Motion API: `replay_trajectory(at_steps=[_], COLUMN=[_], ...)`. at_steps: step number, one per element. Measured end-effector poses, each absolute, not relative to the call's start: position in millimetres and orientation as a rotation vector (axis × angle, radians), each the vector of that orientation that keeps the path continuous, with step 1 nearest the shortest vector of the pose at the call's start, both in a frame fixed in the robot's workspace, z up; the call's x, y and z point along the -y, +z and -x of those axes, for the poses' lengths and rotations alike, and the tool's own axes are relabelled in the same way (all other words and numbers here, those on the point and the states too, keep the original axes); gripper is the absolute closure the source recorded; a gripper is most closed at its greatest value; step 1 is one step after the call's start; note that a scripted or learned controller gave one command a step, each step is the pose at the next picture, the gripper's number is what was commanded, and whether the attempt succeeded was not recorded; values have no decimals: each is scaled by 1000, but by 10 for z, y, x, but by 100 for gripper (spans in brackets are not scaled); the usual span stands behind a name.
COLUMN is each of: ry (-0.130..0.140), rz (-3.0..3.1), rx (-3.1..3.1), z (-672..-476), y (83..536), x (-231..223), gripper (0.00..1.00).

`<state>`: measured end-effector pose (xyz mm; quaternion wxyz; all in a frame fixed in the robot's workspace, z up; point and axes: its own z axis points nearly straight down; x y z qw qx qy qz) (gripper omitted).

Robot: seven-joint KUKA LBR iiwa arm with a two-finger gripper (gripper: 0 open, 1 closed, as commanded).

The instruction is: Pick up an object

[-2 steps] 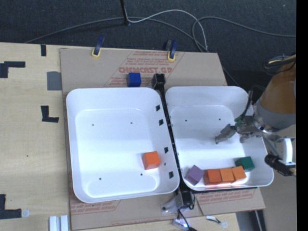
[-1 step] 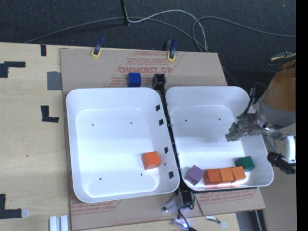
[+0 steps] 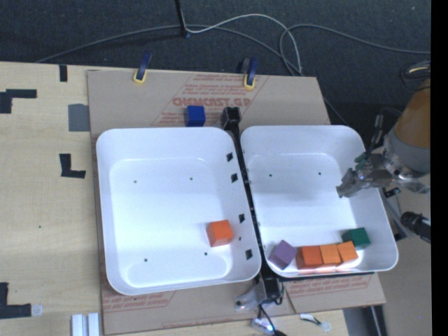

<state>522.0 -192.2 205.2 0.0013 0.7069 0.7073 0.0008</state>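
Camera view, looking down at a slant on the tabletop [image 3: 35, 208]. Two shallow white bins sit side by side on a cardboard sheet [image 3: 210, 96].

Left bin [image 3: 126, 152]: one orange block [image 3: 220, 232] lies alone toward the near right part of the floor, tilted slightly, apart from the walls.

Right bin [image 3: 301, 145]: a row of blocks along the near wall. From left: purple block [image 3: 282, 254], turned at an angle; dark orange block [image 3: 309, 257]; second orange block [image 3: 329, 255]; lighter orange block [image 3: 347, 252]. These last three touch one another in a line. A green block [image 3: 358, 237] sits just behind the right end of the row, near the bin's right wall.

The arm [image 3: 413, 135] comes in from the right; its hand [image 3: 352, 185] hangs over the right rim of the right bin, above and well apart from the block row. Nothing shows between its fingers; how far open they are cannot be told at this angle.

Around: a blue block [image 3: 195, 115] rests on the cardboard behind the left bin. A black clip [image 3: 230, 117] sits at the far end of the seam between the bins, with small black clips along it. Two blue-and-yellow clamps [image 3: 143, 68] hold the cardboard's far edge. Cables [image 3: 231, 23] trail across the dark floor behind.
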Motion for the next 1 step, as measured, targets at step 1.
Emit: replay_trajectory(at_steps=[1], ry=[3], rz=[-2219], rx=[-2219], z=[-5242], y=[2572], x=[2025], gripper=[100])
